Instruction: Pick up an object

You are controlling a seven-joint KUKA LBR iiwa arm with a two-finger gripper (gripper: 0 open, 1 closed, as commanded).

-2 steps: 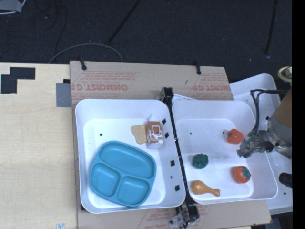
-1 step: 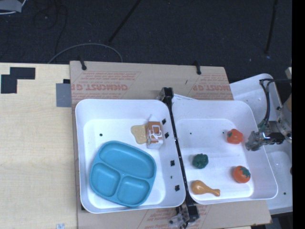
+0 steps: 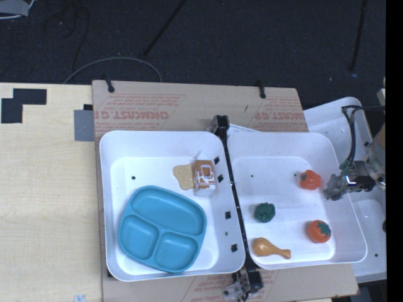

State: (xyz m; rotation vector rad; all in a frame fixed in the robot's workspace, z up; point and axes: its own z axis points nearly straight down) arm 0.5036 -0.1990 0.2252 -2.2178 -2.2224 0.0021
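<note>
The right bin (image 3: pixel 283 146) holds an orange-red tomato-like toy (image 3: pixel 309 179) near its right wall. A dark green broccoli-like toy (image 3: pixel 264 212) lies in the middle, a second orange toy with a green top (image 3: pixel 319 231) at the front right, and a tan drumstick (image 3: pixel 271 249) at the front. My gripper (image 3: pixel 335 188) hangs at the right bin's right rim, just right of the upper orange toy, with nothing visibly in it.
The left bin (image 3: pixel 126 150) bears a blue divided plate (image 3: pixel 162 228), a small orange-and-white box (image 3: pixel 204 175) and a tan flat piece (image 3: pixel 184 176). A black divider (image 3: pixel 230 194) separates the bins. Cables (image 3: pixel 350 128) run beside the arm at right.
</note>
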